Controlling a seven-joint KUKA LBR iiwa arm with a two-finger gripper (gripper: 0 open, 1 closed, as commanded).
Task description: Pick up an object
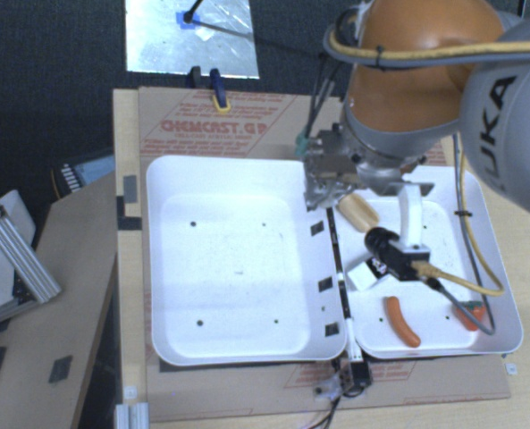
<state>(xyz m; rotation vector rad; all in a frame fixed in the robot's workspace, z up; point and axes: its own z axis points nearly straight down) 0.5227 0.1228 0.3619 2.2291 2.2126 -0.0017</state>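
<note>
Gripper [322, 190] is down at the far left corner of the right bin [433, 332] — clenched or released, there's no telling from this angle.
The arm [515, 132] reaches in from the right, and its orange band [416, 43] looms over the bin's far edge. A tan wooden piece [358, 211] lies slanted just beside the gripper, near that same far left corner. An orange sausage [403, 320] lies by the front edge, well apart from the gripper — and a smaller orange piece [468, 316] sits toward the front right corner. The left bin [229, 266] lies alongside, edge to edge.
</note>
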